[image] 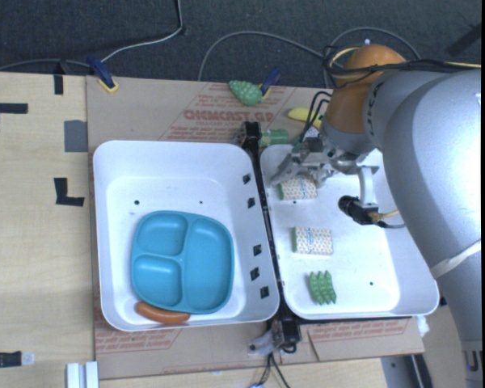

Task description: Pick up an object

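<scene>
While the gripper [301,165] hovers over the pale sponge block [297,190] in the right bin [388,293], you cannot tell its claw state; nothing is visibly lifted.

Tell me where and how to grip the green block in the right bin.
Grip the green block across its narrow width, on the two long sides, coming straight down from above. It lies flat in the right bin, longer up-down in view than across, so the short span probably suits two fingers. There is bare floor on both long sides, and the patterned block lies apart from it.
</scene>
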